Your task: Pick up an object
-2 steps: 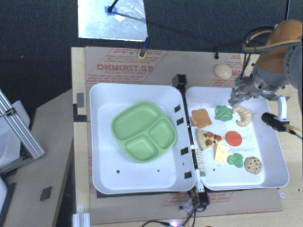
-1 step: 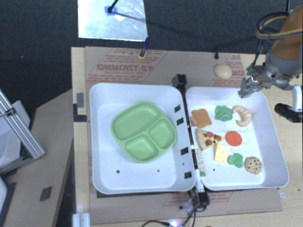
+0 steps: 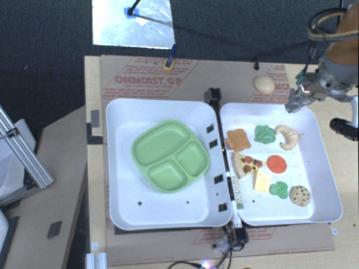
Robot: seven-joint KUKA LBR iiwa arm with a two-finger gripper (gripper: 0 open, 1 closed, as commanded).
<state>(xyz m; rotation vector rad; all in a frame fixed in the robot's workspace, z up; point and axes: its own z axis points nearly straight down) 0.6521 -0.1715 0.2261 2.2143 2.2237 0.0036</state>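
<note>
The right bin (image 3: 322, 150) holds several toy foods: a toast slice (image 3: 238, 139), a green leafy piece (image 3: 265, 133), a croissant (image 3: 289, 136), a pizza slice (image 3: 247, 164), a red tomato slice (image 3: 276, 164), a cheese wedge (image 3: 261, 181), a small broccoli (image 3: 279, 189) and a cookie (image 3: 300, 195). My gripper (image 3: 295, 102) hangs over the bin's far right corner, above and apart from the croissant, with nothing seen between its fingers.
The left bin (image 3: 120, 128) holds a green divided plate (image 3: 170, 156). A beige egg-like ball (image 3: 264, 84) lies on the cardboard behind the right bin. A black divider (image 3: 221, 150) runs between the bins. A shiny sheet (image 3: 133, 15) lies at the back.
</note>
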